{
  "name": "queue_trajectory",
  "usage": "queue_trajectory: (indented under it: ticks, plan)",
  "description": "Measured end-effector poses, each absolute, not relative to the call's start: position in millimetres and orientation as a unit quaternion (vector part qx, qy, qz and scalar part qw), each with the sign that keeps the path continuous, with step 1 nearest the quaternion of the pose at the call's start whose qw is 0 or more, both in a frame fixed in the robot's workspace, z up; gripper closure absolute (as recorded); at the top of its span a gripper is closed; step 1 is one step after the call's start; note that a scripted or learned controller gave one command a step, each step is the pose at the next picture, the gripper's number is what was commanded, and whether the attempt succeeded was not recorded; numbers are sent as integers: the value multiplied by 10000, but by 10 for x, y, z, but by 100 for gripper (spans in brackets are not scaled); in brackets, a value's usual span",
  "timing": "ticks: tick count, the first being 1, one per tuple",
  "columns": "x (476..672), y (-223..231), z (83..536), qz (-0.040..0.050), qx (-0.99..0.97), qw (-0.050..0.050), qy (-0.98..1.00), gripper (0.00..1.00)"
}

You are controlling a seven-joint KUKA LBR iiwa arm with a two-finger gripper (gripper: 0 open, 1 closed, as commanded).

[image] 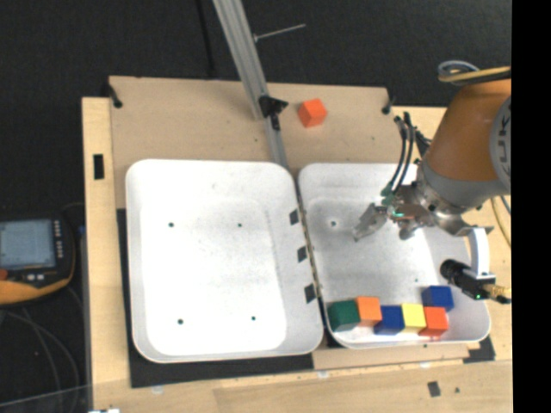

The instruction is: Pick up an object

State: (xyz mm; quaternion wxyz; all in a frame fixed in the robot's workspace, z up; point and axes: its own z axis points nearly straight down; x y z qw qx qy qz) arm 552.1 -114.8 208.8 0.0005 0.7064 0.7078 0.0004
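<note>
Gripper [379,219] looks open with nothing in it, hovering over the right bin [344,188]. Your blocks [392,315] are jammed along the front wall, so fingers could easily snag neighbours.

Two smooth white plastic bins [215,256] with a faint sheen, pale matt wooden surface [344,132], painted matt coloured blocks [392,315], glossy orange band [469,136], ribbed metal rail [241,41].

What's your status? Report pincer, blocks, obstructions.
Pincer above right bin, nothing between fingers. Blocks clustered along bin's near wall. Stray orange cube on bench.
</note>
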Motion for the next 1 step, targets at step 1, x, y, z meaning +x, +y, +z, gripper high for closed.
queue_trajectory:
  ticks: [1]
  plan:
    - [5588,-1558,948,1,7082,18,7060,0]
